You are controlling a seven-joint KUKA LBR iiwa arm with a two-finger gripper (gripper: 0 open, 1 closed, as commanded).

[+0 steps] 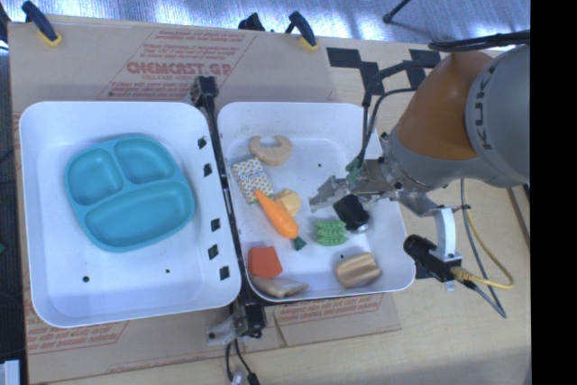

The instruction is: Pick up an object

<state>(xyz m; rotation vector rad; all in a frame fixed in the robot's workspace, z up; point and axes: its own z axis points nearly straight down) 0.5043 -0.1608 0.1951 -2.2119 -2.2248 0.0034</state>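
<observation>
Jaws (347, 210) low in right bin (311, 114), beside green toy (330, 233).

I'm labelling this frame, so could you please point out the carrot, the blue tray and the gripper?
carrot (277, 215): camera view, middle of its orange body.
blue tray (135, 216): camera view, floor of its largest compartment.
gripper (335, 192): camera view, midway between the fingertips.

Red letters on the brown cardboard sheet (180, 59) under the bins say "CHEMCAST GP" in big print, at about 11 o'clock. Smaller red lines sit above and below that name, but they are too tiny to read. The grey arm (491, 117), at about 3 o'clock, has part of the letters "KUKA" on its side.
</observation>
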